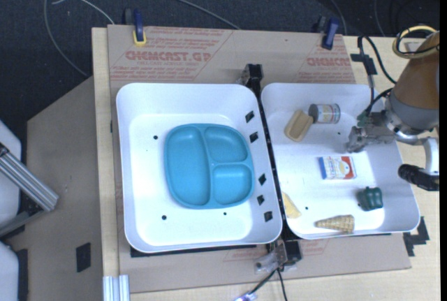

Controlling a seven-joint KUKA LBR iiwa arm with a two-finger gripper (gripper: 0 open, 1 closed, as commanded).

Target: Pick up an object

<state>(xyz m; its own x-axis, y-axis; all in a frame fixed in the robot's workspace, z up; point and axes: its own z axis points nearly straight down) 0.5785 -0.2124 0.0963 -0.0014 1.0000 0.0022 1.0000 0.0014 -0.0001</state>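
Note:
In the right bin [307, 98] lie a tan bread-like piece [299, 126], a small grey jar on its side [325, 113], a blue, white and red packet [337, 167], a dark green object [370, 198], a waffle cone [335, 224] and a yellowish wedge [290, 206]. My gripper [357, 140] hangs low at the bin's right side, just right of the jar and above the packet. Nothing shows between its fingers.
The left bin [140, 104] holds a blue divided plate [209, 165]. Black clips line the divider between the bins. The bins rest on a cardboard sheet clamped at the back with blue clamps [139, 26]. Cables run across the dark floor behind.

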